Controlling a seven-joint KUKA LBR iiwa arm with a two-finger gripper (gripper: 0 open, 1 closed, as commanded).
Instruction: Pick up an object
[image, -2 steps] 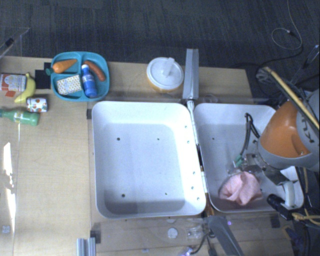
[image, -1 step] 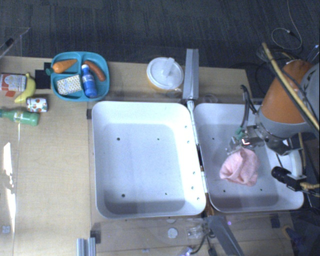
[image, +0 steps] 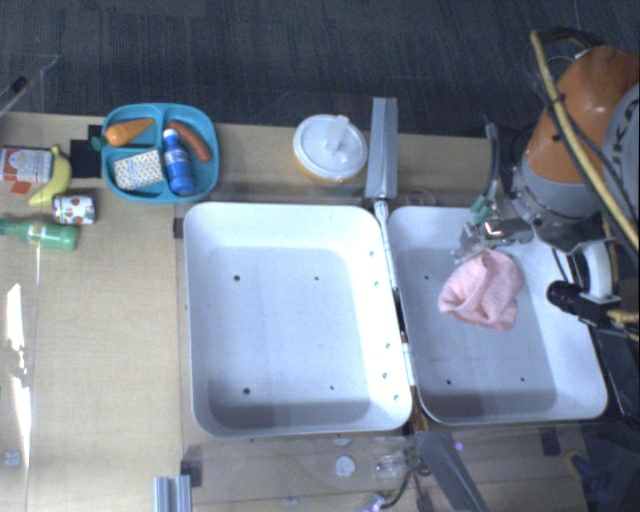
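Note:
A crumpled pink cloth (image: 483, 290) is in the right bin (image: 480, 375), in its upper middle part. Its top corner is drawn up into a peak that runs between the metal fingers of my gripper (image: 487, 240), which is shut on that corner. The rest of the cloth sags below the gripper over the bin floor. The arm, with its orange band (image: 590, 95), comes in from the upper right.
The left bin (image: 290, 330) lies beside the right one, with a ridge between them. Behind the bins stand a white lidded cup (image: 331, 147), a blue divided tray (image: 160, 150) with toy food, and small toys (image: 50, 190) at the far left.

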